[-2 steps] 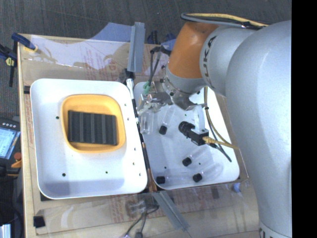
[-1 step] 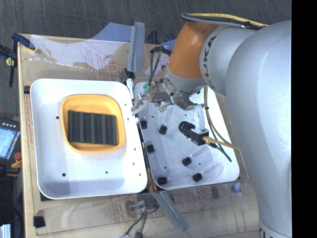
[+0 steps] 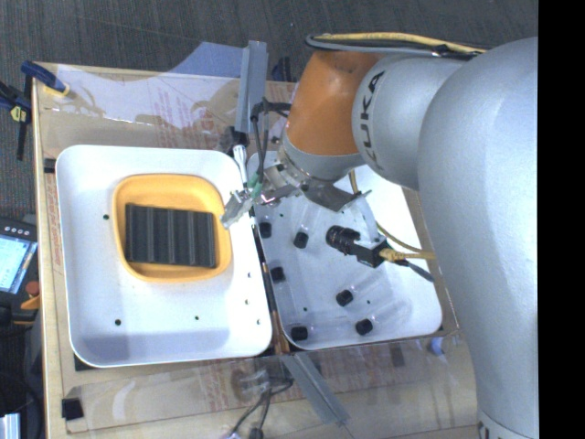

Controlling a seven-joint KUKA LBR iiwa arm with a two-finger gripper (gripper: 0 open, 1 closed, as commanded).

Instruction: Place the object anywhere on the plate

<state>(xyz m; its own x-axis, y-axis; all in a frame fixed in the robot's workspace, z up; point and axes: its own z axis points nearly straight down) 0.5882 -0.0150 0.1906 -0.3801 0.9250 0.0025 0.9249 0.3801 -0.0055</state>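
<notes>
The pincer [image 3: 235,207] hangs over the right rim of the yellow plate [image 3: 137,190] in the left bin [image 3: 82,245], its finger state unclear and no object visibly held, the arm [image 3: 411,90] covering the right bin [image 3: 402,309].

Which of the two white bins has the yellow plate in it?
The left bin: the yellow plate with a dark ridged centre lies in it. The right bin holds small black objects.

Bins [image 3: 155,337]: smooth white plastic, slight sheen. Plate [image 3: 169,195]: yellow, matt rim, dark ribbed centre. Arm [image 3: 457,126]: smooth grey shell, satin finish; orange band glossy. Bench [image 3: 137,99]: pale wood, matt.
</notes>
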